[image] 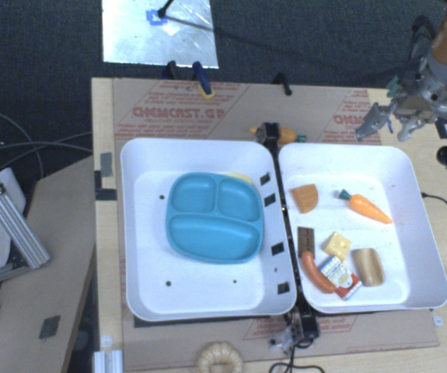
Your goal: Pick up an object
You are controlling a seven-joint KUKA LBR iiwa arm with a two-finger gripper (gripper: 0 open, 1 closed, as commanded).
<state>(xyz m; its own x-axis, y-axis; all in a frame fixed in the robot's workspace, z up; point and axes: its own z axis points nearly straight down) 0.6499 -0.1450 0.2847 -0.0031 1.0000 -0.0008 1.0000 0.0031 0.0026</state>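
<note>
The right bin holds several toy foods: an orange carrot, a tan bread piece, a brown chocolate bar, a yellow cheese cube, a red sausage, a small red-and-white packet and a tan roll. My gripper hangs above the bench beyond the right bin's far right corner, fingers spread open with nothing between them. It is well clear of all the foods.
The left bin carries a blue divided plate, with a yellowish item peeking out behind it. A clamp sits between the bins at the far edge. A beige ring lies near the front edge.
</note>
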